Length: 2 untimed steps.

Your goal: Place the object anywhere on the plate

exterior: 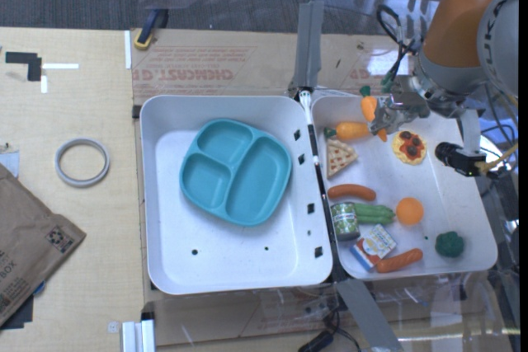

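Observation:
A teal divided plate (pixel 237 172) lies in the left white bin (pixel 165 260), with nothing on it. The gripper (pixel 382 123) hangs low over the far left corner of the right bin (pixel 474 218). It is right beside an orange toy carrot (pixel 352 129), and a second small orange piece (pixel 368 107) stands just left of the wrist. The gripper's tip is small and dark against the bin. I cannot make out whether anything is held.
The right bin holds several toy foods: a sandwich wedge (pixel 338 157), a small round pizza (pixel 409 147), a sausage (pixel 351 193), an orange (pixel 409 211), a green can (pixel 344 221) and a broccoli piece (pixel 450 243). A tape roll (pixel 82 161) lies on the bench at left.

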Each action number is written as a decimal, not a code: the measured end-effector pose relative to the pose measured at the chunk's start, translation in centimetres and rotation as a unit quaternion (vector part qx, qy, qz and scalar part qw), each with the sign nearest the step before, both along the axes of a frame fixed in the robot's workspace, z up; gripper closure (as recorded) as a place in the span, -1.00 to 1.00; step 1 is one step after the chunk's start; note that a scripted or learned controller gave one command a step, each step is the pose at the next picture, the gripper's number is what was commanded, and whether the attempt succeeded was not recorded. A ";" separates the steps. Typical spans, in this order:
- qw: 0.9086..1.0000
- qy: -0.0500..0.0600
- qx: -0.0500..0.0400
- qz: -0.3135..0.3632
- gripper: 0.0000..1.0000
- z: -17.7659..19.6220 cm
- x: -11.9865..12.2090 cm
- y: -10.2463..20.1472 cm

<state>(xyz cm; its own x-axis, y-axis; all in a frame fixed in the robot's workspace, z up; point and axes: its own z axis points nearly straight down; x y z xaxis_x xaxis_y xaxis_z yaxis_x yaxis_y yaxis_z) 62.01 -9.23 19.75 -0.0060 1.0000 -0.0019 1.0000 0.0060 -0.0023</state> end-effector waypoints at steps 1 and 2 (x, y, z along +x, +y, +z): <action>1.000 0.001 0.000 0.015 1.00 -0.7 -0.7 5.1; 0.999 0.001 0.000 0.050 1.00 -0.7 -2.0 14.5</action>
<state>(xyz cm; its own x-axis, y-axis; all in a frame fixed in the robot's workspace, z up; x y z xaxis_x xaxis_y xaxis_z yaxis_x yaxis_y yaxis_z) 60.02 5.29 19.07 -0.1062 0.9943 -0.0010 0.9943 0.1062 -0.0037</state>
